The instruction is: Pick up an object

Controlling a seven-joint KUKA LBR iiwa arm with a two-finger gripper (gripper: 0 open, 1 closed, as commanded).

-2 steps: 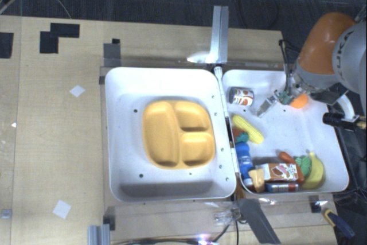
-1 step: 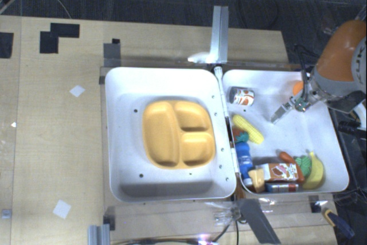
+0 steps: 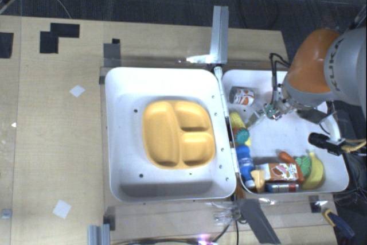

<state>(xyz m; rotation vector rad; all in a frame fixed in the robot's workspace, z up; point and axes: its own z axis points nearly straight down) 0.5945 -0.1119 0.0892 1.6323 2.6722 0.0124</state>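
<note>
The pincer (image 3: 274,111) is seen hanging low over the right bin (image 3: 298,135), but how far it is parted cannot be told, and nothing is visibly held in it. Well below it the juice carton (image 3: 281,172) is lying flat, red and orange, judged light, stiff and best taken across its narrow sides. Just to the pincer's left the small red-and-white can (image 3: 242,96) is found; hard, smooth and probably slippery, it should be gripped across its round body.
</note>
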